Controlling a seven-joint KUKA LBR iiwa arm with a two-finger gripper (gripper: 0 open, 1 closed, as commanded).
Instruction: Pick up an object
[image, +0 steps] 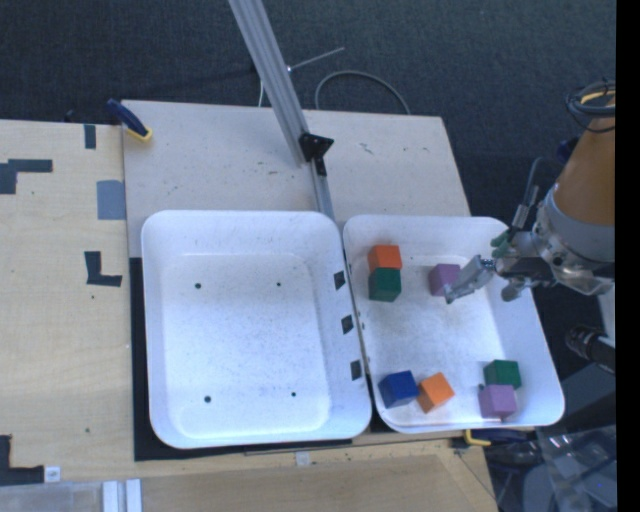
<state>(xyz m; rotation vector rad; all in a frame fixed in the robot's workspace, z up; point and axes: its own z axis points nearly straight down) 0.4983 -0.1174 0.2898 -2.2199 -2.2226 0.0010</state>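
My gripper (487, 286) hangs over the right bin (528, 330), near its right wall, with the arm coming in from the right. Its fingers stand open and nothing is between them. The left finger (463, 284) lies right next to a purple block (443, 277), at that block's right side. An orange block (384, 257) and a green block (384, 286) sit touching each other further left. Along the bin's front lie a blue block (398, 387), a second orange block (435, 391), a second green block (502, 373) and a second purple block (497, 400).
The left bin (160, 300) stands beside the right one. A slanted metal rail (280, 85) runs down to the gap between the bins. A blue and yellow tool (129, 119) lies at the bench's far left corner.
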